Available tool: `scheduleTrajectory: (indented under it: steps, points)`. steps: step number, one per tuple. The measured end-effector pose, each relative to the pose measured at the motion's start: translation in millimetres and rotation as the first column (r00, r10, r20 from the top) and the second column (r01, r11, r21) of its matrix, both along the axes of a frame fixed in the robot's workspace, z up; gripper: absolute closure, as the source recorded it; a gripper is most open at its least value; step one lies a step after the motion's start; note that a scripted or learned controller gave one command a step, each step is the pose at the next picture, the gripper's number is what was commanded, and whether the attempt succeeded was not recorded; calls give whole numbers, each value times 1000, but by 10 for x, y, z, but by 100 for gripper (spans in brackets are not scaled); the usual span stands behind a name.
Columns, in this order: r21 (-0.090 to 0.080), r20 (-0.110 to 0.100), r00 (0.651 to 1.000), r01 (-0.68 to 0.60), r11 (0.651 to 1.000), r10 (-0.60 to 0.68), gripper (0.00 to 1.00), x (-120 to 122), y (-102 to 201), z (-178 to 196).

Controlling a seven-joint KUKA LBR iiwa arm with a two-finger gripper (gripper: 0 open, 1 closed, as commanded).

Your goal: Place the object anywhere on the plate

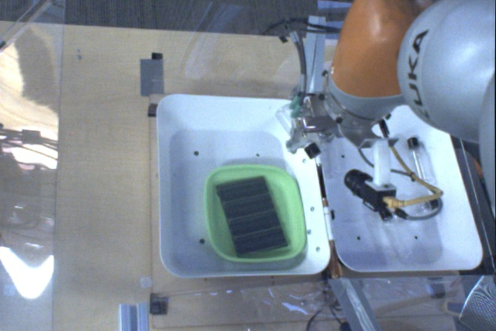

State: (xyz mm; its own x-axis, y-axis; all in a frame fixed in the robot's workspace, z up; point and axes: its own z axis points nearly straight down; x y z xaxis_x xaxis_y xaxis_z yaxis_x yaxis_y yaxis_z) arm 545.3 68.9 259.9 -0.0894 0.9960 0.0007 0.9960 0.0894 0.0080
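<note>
Pale wood bench (85, 190): left bin (180, 167), right bin (422, 248) on it, rims touching.

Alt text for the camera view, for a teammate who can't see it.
A dark ridged block lies flat on the green plate in the left white bin. The grey and orange arm hangs over the right bin, beside the seam.

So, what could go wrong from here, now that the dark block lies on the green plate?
One: the arm hangs over the wall between the two bins, so a sideways move could clip it. Two: the dark block fills most of the green plate, so any bump might push it over the rim.
</note>
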Motion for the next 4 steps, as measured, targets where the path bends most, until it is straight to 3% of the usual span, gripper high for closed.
scheduleTrajectory:
  steps: [1, 2, 3, 4]
  points:
    - [0, -5, 983, -186, 983, 186, 100, -393, 581, -980]
    - [0, -4, 983, -185, 983, 185, 0, -390, 575, -977]
    - [-1, -2, 987, -161, 987, 161, 0, -248, 130, -746]
    - [-2, -1, 987, -159, 987, 159, 0, 51, -320, -745]
